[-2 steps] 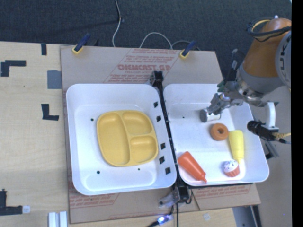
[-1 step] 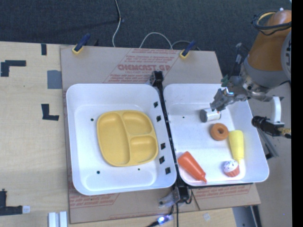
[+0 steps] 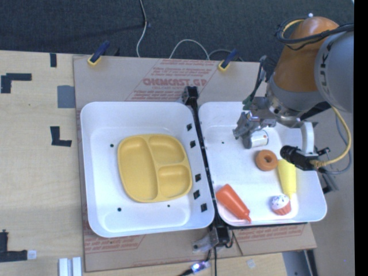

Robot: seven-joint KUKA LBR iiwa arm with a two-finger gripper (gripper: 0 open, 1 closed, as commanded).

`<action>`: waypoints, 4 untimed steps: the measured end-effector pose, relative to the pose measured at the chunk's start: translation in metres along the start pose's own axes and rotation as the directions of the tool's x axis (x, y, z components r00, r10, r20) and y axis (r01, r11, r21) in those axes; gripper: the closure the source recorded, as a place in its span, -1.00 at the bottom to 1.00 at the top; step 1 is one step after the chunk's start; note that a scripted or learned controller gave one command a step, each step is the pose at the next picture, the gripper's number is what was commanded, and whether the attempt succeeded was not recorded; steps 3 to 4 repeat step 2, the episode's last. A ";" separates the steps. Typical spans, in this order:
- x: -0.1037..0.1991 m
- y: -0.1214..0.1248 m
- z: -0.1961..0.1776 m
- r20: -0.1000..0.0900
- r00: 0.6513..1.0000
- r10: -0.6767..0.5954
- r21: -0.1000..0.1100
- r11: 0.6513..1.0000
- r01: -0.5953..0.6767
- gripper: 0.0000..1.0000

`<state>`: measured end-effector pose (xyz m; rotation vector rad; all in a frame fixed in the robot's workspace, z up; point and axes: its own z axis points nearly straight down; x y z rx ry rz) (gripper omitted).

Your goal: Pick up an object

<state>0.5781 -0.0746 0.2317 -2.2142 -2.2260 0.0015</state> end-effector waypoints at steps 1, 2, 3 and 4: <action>0.064 -0.003 -0.002 -0.002 1.000 -0.003 0.000 1.000 0.003 1.00; 0.126 0.005 0.000 -0.001 1.000 -0.003 -0.001 1.000 0.003 1.00; 0.126 0.005 0.000 -0.001 1.000 -0.003 -0.001 1.000 0.003 1.00; 0.126 0.005 0.000 -0.001 1.000 -0.003 -0.001 1.000 0.003 1.00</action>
